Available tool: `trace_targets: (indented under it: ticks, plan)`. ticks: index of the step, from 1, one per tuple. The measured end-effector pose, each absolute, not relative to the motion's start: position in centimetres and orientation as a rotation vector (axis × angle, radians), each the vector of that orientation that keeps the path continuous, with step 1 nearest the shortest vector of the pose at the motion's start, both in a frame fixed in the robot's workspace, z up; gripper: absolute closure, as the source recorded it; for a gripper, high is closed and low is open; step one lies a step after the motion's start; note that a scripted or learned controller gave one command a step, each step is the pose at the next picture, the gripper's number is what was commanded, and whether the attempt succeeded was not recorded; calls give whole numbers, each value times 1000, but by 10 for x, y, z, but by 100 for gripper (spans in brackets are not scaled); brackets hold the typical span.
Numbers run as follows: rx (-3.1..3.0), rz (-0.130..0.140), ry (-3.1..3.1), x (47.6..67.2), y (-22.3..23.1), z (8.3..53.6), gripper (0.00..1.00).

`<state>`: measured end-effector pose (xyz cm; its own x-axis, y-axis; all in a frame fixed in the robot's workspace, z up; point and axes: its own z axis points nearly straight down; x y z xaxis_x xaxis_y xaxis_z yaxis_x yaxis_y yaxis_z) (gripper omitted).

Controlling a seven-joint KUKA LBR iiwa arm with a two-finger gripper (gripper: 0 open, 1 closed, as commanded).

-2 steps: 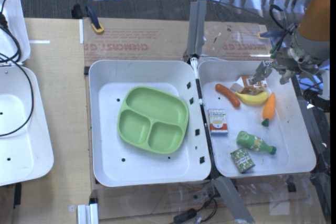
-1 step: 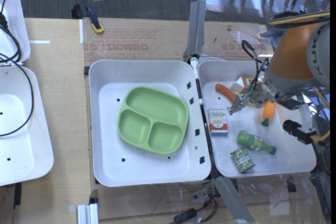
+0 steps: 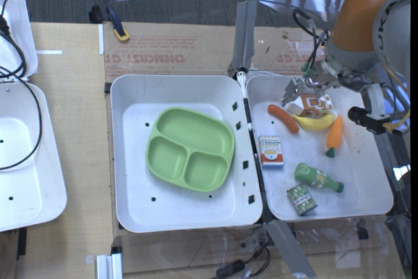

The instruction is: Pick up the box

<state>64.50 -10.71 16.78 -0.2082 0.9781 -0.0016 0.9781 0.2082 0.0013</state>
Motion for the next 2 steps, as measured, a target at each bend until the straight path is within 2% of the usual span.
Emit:
trace_targets:
  ticks: [1, 2]
  plan:
    - [1972, -2, 2441, 645, -108, 176, 100]
    - [1973, -2, 2442, 645, -108, 176, 0]
